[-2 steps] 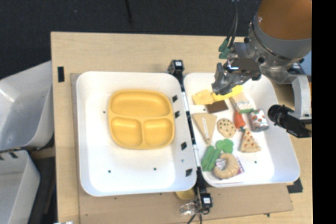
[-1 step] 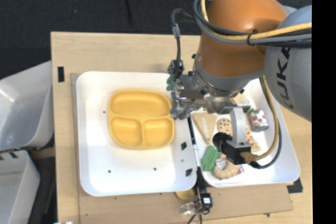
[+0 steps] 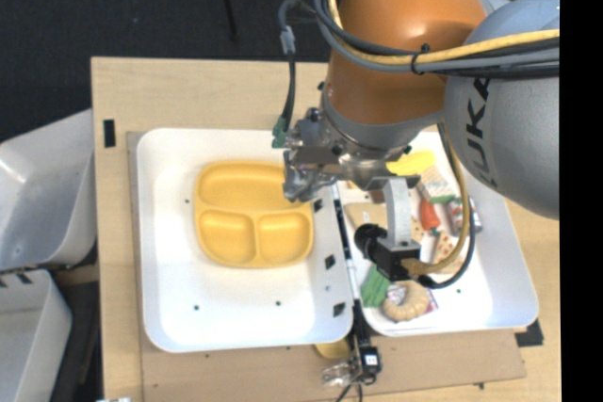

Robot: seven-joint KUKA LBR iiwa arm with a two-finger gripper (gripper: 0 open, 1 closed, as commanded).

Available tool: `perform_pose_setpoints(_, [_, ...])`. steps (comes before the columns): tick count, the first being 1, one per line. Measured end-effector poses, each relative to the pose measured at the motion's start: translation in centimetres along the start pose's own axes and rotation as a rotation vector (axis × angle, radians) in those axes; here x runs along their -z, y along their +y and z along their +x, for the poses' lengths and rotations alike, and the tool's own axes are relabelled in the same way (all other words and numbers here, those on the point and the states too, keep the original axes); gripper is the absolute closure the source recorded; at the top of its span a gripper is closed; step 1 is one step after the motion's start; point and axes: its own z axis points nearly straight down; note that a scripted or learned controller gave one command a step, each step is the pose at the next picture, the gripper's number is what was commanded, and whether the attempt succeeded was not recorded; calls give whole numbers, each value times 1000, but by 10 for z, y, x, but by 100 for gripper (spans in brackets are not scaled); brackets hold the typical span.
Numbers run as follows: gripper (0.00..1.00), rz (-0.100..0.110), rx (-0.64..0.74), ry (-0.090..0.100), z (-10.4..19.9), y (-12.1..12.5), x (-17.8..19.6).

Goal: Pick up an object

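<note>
The arm's jaws (image 3: 300, 172) hang over the right edge of the yellow plate (image 3: 252, 214) in the left bin (image 3: 170, 297). I cannot tell how they stand. Small toys (image 3: 429, 202) lie to their right in the right bin (image 3: 499, 287).

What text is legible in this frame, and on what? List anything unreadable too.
"UK": large dark letters on the grey arm, cut off at the picture's edge, so the word is partial.
Printed packaging on the small items in the right bin: too small and blurred to read.
Yellow divided tray in the left bin: no lettering that I can make out.
</note>
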Motion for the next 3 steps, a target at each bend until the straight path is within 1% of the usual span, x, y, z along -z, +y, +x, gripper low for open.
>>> perform_pose_setpoints(1, [100, 16, -3, -4, 10, -16, -136])
perform_pose_setpoints(2, [100, -1, -9, -2, -49, 12, -113])
perform_pose_setpoints(3, [100, -18, -1, 4, -46, 6, 37])
